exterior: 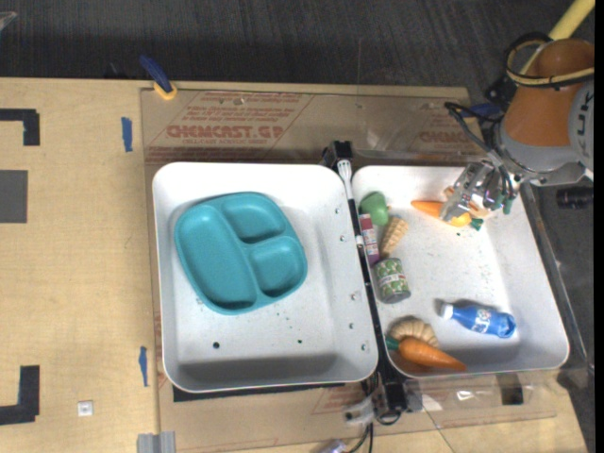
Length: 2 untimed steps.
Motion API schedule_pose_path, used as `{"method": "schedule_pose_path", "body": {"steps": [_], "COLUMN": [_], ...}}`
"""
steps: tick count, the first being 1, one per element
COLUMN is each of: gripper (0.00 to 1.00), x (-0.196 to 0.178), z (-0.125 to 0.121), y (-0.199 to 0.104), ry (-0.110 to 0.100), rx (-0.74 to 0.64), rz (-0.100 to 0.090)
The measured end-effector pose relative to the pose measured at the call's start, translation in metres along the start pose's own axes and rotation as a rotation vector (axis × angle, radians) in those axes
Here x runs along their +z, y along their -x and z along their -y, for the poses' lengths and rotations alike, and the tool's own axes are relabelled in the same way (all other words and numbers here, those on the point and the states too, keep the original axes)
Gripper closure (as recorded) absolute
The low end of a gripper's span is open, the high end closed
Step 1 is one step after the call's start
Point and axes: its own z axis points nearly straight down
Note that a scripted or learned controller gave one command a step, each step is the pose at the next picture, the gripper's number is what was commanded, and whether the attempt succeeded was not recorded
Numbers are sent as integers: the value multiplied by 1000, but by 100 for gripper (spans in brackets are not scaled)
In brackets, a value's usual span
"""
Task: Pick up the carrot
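An orange carrot (431, 354) lies at the front edge of the right bin (538, 281), its tip pointing right, beside a tan ridged piece (410, 328). A second, smaller orange pointed piece (427, 209) lies at the back of the same bin. My gripper (477, 194) hangs low over the back right of that bin, just right of the small orange piece and over a yellow item (460, 221). The front carrot is far from the gripper.
The right bin also holds a green vegetable (374, 204), a corn cob (392, 234), a green-labelled can (390, 279) and a blue and white bottle (478, 320). A teal divided tray (241, 250) lies in the left bin (189, 347).
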Motion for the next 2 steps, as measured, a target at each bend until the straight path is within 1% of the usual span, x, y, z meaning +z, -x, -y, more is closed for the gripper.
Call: {"method": "schedule_pose_path", "body": {"steps": [1, 2], "gripper": [100, 100], "x": [25, 12], "z": [-39, -40], "y": [-39, -36], "ry": [-10, -8], "rx": [173, 170], "rz": [-12, -3]}}
